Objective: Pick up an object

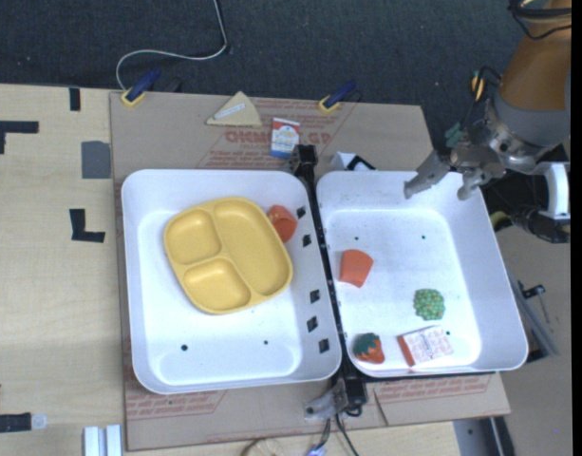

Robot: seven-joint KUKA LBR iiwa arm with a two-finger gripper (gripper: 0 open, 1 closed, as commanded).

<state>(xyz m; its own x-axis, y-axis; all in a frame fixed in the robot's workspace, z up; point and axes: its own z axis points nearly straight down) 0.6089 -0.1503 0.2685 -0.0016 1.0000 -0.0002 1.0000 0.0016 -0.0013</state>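
Where plate overlaps, orange cup partly hidden.

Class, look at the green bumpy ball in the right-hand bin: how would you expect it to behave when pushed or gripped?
The green bumpy ball looks round, so it probably rolls when nudged. Its knobbly surface may give fingers some purchase. It looks small, so is likely light.

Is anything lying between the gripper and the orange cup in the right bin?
Nothing visible. The gripper hangs over the right bin's far edge, and only bare white floor separates it from the orange cup.
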